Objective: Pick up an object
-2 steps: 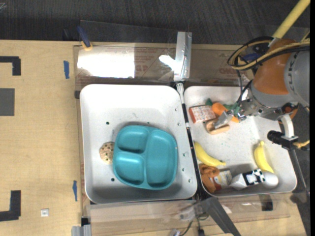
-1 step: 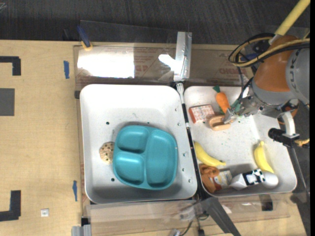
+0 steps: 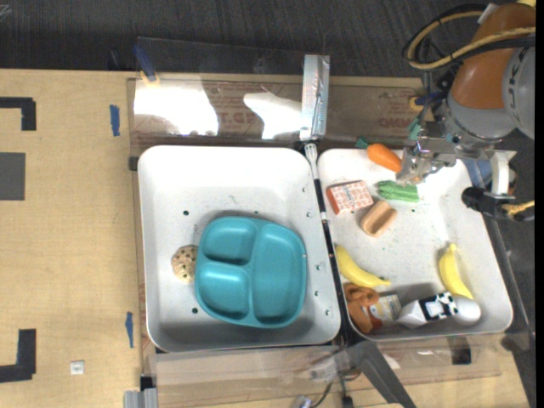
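Observation:
The right bin [image 3: 489, 253] holds an orange carrot [image 3: 384, 156], a green pod [image 3: 399, 191], a red-and-white carton [image 3: 350, 196], a tan bread roll [image 3: 377, 218], two bananas [image 3: 358, 269] [image 3: 453, 271], a brown toy [image 3: 362, 308] and a white bottle [image 3: 439, 310]. My gripper [image 3: 416, 170] hangs over the bin's far side, just above the green pod and right of the carrot. Nothing is visibly held between its fingers.
The left bin [image 3: 170, 177] carries a teal divided plate [image 3: 252, 269] with a cookie [image 3: 183, 262] beside its left edge. A clear plastic panel [image 3: 221, 100] and a metal post [image 3: 314, 96] stand behind the bins. Yellow cables [image 3: 442, 36] loop near the arm's wrist.

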`<action>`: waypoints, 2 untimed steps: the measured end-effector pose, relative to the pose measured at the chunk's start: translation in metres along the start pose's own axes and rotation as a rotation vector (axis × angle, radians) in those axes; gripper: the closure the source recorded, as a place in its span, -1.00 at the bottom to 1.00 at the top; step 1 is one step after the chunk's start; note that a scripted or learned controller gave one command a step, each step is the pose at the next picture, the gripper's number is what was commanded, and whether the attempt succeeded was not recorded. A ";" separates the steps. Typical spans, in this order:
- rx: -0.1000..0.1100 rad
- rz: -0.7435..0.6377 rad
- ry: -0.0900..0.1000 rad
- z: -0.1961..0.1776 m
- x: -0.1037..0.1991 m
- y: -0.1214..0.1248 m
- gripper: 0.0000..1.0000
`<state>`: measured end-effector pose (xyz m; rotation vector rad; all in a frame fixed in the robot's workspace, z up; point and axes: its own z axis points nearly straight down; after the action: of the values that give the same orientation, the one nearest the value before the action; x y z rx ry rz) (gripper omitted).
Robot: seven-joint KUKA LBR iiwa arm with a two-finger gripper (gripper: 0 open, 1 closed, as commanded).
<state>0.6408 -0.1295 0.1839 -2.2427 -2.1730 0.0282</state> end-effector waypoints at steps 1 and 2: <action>-0.026 -0.011 0.002 -0.015 0.071 -0.043 1.00; -0.024 -0.007 0.000 -0.014 0.068 -0.043 -1.00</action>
<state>0.6002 -0.0605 0.1992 -2.2476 -2.1927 0.0013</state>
